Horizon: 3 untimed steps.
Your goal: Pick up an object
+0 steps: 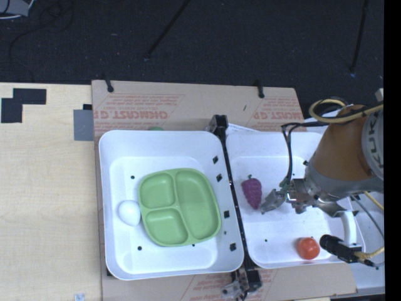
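Tomato [307, 248] lies nearest you, red, close to the near wall of the right bin [269, 158] and well apart from the other item there. Beyond it the gripper [270, 203] sits low over the bin floor, its tip turned toward the purple grape bunch [252, 192] and just beside it. You can see nothing held, and whether the gripper is open or closed cannot be told from this angle. Judged by that heading, the grapes are the object being approached. They lie near the rail between the bins [227, 180], so room on their far-left side is tight, while bare floor lies open beyond and in front of them. In the left bin [119, 162] a green divided plate [178, 205] takes the middle, with a white egg [130, 212] touching its left rim. Farthest back, the cardboard sheet [188, 108] runs under both bins.
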Each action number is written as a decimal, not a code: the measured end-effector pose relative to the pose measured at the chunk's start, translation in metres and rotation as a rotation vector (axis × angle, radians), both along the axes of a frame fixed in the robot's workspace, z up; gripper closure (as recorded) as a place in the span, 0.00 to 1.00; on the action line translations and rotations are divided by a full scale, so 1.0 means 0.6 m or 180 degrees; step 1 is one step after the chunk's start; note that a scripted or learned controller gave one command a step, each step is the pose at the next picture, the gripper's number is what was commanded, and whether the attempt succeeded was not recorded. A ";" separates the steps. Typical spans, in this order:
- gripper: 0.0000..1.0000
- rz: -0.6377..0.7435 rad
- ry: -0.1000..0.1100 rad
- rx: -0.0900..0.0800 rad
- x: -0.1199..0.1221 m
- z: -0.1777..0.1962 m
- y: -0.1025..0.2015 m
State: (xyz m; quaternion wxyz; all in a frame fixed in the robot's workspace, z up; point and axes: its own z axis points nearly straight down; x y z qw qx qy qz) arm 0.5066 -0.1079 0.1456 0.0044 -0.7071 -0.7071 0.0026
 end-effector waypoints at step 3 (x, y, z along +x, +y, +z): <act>1.00 0.0003 -0.0035 -0.0006 0.001 0.023 0.016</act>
